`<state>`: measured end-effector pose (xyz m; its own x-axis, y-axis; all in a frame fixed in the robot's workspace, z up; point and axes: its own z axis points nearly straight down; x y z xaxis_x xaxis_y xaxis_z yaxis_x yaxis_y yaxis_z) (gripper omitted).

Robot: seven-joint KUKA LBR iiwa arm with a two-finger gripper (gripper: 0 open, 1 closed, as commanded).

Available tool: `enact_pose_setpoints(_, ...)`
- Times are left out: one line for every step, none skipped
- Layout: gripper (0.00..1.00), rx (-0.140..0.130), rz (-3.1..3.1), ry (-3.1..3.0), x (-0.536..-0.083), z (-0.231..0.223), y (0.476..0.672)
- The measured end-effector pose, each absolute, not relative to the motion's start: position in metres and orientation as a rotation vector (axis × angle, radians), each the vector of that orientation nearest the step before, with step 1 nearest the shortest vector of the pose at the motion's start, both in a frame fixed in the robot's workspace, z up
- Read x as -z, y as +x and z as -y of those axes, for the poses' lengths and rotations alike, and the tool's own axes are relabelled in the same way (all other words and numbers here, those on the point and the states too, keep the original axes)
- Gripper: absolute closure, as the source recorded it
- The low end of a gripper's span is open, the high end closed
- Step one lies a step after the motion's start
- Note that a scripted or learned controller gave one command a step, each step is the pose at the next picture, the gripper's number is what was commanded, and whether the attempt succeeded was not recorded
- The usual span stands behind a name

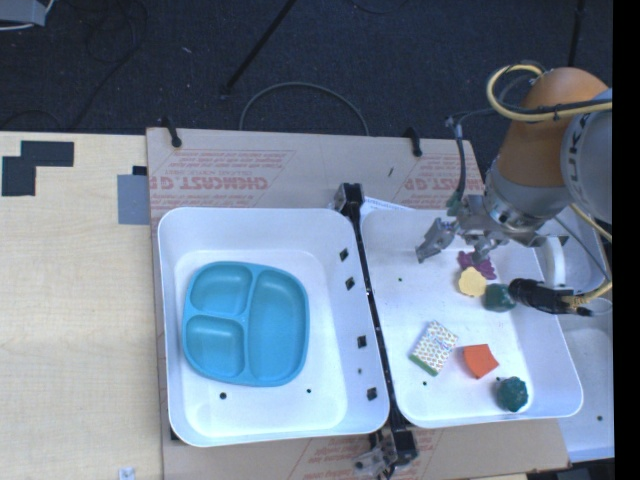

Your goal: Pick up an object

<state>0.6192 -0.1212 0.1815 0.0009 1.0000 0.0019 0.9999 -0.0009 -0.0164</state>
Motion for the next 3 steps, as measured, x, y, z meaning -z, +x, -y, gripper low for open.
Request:
enact_pose_setpoints(0.0,-0.002,2.22,-2.218,-0.19,0.121,0.622)
enact_pose_setpoints(0.0,-0.007,2.218,-2.216,-0.146,0.119,0.616)
enact_pose_setpoints(0.0,-0.007,2.216,-2.218,-0.092,0.118,0.615)
